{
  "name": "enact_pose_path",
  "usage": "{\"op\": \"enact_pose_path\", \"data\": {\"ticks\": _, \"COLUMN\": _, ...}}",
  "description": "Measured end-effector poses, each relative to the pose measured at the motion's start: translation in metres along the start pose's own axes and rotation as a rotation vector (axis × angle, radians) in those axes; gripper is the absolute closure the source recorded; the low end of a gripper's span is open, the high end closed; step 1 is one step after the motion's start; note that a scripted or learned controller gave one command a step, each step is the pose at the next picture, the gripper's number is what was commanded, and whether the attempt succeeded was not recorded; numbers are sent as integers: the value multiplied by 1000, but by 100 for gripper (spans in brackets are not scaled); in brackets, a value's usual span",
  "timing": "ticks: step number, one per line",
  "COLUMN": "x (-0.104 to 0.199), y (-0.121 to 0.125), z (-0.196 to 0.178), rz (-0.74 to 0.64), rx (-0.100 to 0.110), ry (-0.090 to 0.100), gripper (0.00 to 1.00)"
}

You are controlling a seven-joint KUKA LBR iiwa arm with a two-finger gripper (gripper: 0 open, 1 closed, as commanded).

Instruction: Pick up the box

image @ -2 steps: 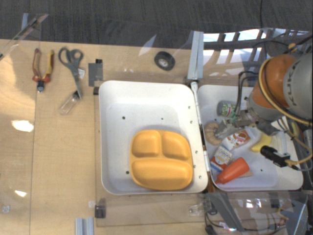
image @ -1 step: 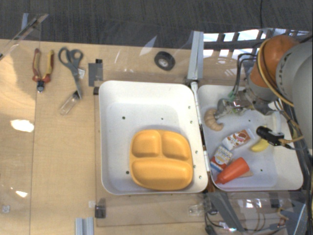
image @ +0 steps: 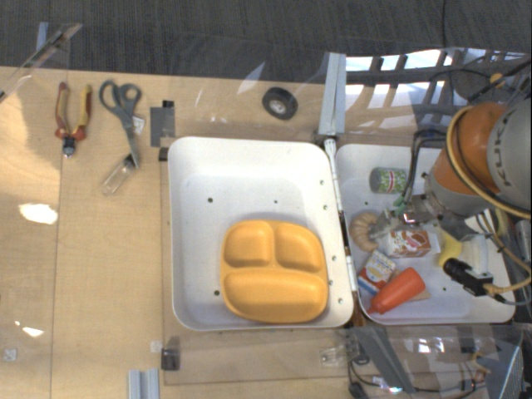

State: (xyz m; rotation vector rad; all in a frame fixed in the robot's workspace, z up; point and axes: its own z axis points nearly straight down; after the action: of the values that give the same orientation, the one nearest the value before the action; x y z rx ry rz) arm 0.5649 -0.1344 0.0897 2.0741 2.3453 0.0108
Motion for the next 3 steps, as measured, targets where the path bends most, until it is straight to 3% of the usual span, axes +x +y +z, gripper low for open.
{"op": "enact_pose_path", "data": {"ticks": 1, "x": 32, "y": -57, "z": -2, "rz": 60, "rx": -9, "ry": -9, "gripper": 0}}
{"op": "enact_pose_path", "data": {"ticks": 2, "x": 39, "y": -49, "z": -2, "rz": 239, "rx": -5, "ry": -14, "gripper": 0}}
{"op": "enact_pose_path", "data": {"ticks": 3, "x": -29, "y": -68, "z": -1, "rz": 198, "rx": -4, "ry": -6, "gripper": 0}}
